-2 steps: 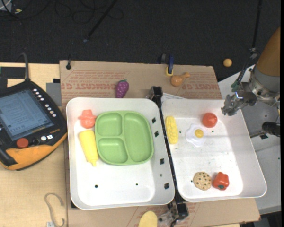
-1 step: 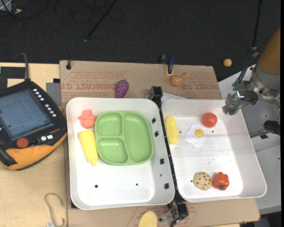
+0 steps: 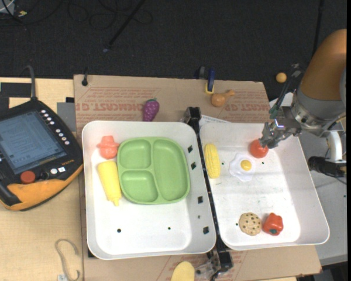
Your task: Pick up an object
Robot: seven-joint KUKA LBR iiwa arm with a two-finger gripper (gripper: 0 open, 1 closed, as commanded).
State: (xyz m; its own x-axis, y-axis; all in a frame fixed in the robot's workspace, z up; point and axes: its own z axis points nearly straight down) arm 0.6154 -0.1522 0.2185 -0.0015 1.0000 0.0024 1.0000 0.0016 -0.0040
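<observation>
**Claw at the tomato, lift not yet done**

The claw (image 3: 271,134) sits low at the right bin's (image 3: 316,212) one o'clock corner, touching the red tomato (image 3: 258,149). Its opening cannot be told. The tomato appears to rest on the bin floor; grasp and lift remain.

Glossy white plastic bins (image 3: 164,239), matt green plastic tray (image 3: 154,171), rough brown cardboard (image 3: 175,98).

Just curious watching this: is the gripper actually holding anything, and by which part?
It cannot be told: the gripper sits right at the red tomato in the right bin.
</observation>
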